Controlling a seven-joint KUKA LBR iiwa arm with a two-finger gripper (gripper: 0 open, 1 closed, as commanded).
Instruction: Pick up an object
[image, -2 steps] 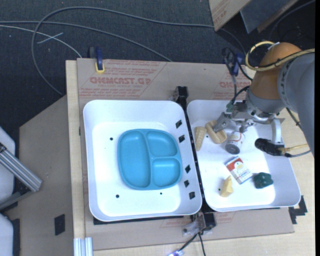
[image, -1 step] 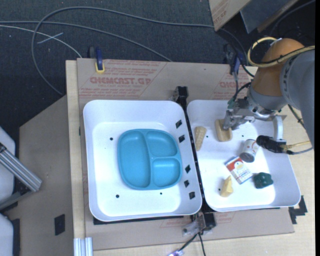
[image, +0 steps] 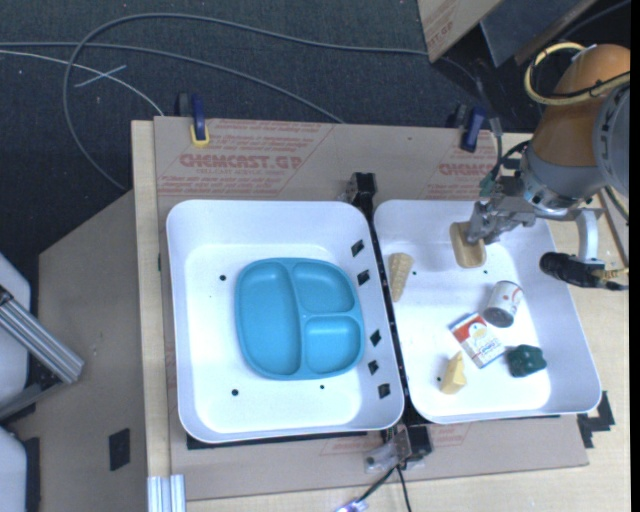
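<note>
Arm over right bin, far side.
Jaws (image: 478, 232) just above a tan block (image: 468, 247); grip state unclear. Smooth blue divided plate (image: 298, 317) in left bin (image: 190, 300).

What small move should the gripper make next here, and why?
Probably close on it and lift a little: the gripper sits low in the right bin, right over the tan block near the far wall. Whether its fingers already hold the block is unclear.

Grey arm (image: 570, 165), orange band, metal tool (image: 487, 222), blk cable
</note>
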